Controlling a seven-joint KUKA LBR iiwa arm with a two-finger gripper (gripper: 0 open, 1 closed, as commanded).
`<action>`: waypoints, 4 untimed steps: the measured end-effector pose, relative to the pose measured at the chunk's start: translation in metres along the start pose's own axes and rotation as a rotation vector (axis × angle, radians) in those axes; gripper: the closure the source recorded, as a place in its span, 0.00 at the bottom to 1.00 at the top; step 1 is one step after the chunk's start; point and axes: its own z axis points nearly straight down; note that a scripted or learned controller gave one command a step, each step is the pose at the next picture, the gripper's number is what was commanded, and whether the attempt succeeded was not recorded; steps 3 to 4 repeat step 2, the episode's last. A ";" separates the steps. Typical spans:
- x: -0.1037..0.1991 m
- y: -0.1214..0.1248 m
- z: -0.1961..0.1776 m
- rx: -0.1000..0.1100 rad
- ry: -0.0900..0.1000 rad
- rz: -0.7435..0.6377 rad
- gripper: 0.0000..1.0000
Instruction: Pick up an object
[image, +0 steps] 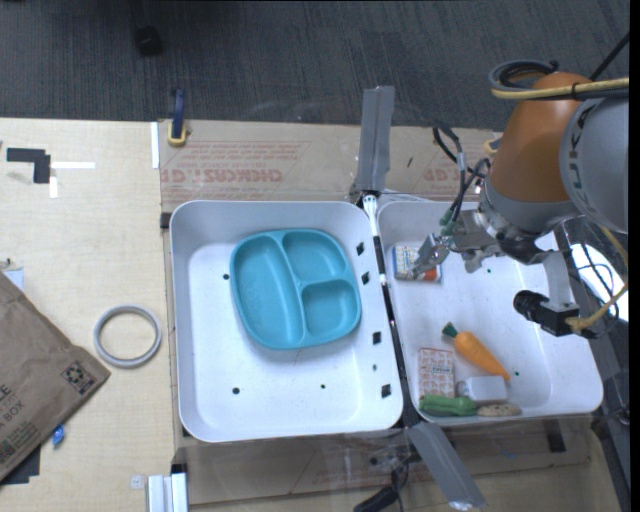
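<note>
My gripper (432, 256) hangs low over the back left part of the right bin (500, 300), at the end of the grey arm with its orange band. Just to its left a small white and red packet (404, 262) lies against the bin wall, touching or nearly touching the gripper tip. Nearer the front lie an orange carrot (477, 352), a red-and-white patterned packet (435, 371), a white block (483, 388), a green pod-like item (448, 404) and a small tan piece (497, 409). I see nothing lifted off the bin floor.
The left bin (200, 330) holds a teal divided plate (296, 288). A grey tape ring (127, 333) and a brown cardboard box (35, 370) lie on the bench to the left. Cables and a black fitting (545, 310) hang by the arm over the right bin.
</note>
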 end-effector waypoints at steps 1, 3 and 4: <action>-0.054 0.038 0.094 -0.010 -0.002 0.140 0.00; -0.046 -0.072 0.101 0.002 0.001 0.113 0.00; -0.046 -0.072 0.101 0.002 0.001 0.113 0.00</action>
